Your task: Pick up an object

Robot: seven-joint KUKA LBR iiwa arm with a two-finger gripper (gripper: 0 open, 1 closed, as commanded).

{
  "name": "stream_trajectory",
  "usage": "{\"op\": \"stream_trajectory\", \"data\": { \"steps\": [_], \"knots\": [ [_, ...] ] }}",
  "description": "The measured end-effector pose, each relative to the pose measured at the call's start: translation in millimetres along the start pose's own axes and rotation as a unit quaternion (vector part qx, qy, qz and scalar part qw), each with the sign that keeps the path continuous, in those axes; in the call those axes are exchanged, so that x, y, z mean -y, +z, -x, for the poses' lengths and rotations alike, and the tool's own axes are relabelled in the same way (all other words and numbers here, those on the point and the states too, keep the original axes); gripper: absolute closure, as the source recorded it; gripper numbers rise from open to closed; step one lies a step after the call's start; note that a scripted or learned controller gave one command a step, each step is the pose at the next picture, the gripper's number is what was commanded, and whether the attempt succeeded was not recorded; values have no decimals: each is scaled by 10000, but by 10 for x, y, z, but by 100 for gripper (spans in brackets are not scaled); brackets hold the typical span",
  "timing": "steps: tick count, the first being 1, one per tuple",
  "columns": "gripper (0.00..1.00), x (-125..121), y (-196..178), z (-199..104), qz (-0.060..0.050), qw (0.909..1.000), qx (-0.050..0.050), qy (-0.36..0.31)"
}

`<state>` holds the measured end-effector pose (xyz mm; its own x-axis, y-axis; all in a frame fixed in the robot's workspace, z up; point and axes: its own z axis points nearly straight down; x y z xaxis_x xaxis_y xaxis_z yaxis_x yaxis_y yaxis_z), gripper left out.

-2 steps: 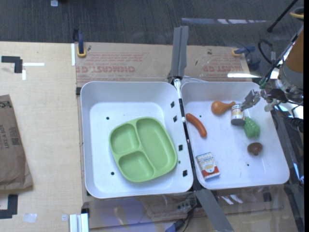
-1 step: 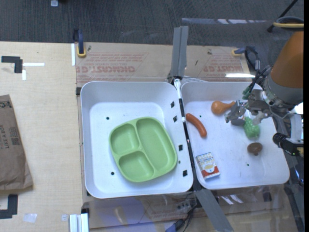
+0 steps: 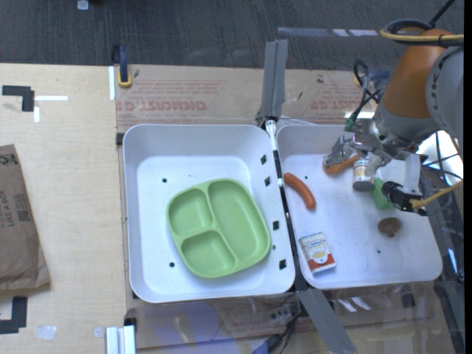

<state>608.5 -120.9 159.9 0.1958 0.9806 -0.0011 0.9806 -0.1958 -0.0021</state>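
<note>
My gripper (image 3: 342, 152) is low over the back of the right bin (image 3: 413, 271), at the end of the grey arm with its orange band (image 3: 413, 80). Right under it lies an orange carrot-like piece (image 3: 339, 167); whether the gripper touches it is unclear. Just to the right stands a small white-and-tan can (image 3: 362, 174), with a green item (image 3: 383, 196) beside it. A red-orange sausage (image 3: 301, 189) lies near the bin's left wall. At the bin's front lies a small red-and-white carton (image 3: 318, 252), and at the right a brown lump (image 3: 389, 227).
The left bin (image 3: 140, 198) holds a green divided plate (image 3: 218, 228). A raised divider (image 3: 279, 190) separates the two bins. Cables and a black-and-yellow fitting (image 3: 405, 198) hang off the arm over the right bin's right side. A brown paper bag (image 3: 18, 220) lies on the bench at far left.
</note>
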Motion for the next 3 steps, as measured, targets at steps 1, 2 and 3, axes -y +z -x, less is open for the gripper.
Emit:
{"op": "stream_trajectory", "data": {
  "steps": [1,2,3],
  "knots": [
    [0,-510,677,166,16,9998,6,-216],
    [100,-498,593,167,-17,9997,15,-233],
    [100,-498,-202,-92,14,9997,1,-228]
  ]
}}
